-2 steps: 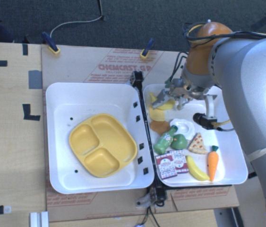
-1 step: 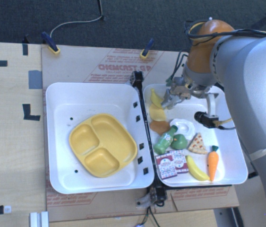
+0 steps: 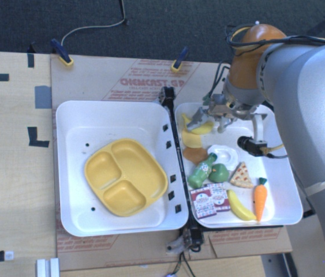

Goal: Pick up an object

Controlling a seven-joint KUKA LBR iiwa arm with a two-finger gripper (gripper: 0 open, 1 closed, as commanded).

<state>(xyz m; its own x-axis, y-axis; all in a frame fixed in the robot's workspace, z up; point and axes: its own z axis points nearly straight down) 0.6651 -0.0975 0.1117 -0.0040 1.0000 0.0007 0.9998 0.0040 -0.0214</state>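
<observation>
Gripper: the gripper [image 3: 208, 119] is low over the far end of the right bin [image 3: 283, 212]. I cannot tell from here whether it grasps anything.
Nearest thing: a yellow toy piece [image 3: 198, 136] lies just under and beside the gripper, at the far left of the right bin; touching or only near, I cannot tell.
Handling, my judgement: it looks like hollow plastic, so light, stiff and a little slippery. Not fragile. Best to take it across its narrow width, near the middle.
Beside it: one brown piece [image 3: 194, 153], one white round piece [image 3: 223, 154].
Further toward the near edge: one green bottle [image 3: 201, 172], one green pepper [image 3: 219, 172], one pizza slice [image 3: 242, 176], one carrot [image 3: 260, 198], one banana [image 3: 241, 205], one red box [image 3: 205, 202]. They lie close together, some touching.
Risk, my judgement: the crowded toys leave little room to close on one alone.
Left bin: the left bin [image 3: 70, 126] bears one yellow divided plate [image 3: 126, 176] with three compartments.
Bins: two, side by side.
</observation>
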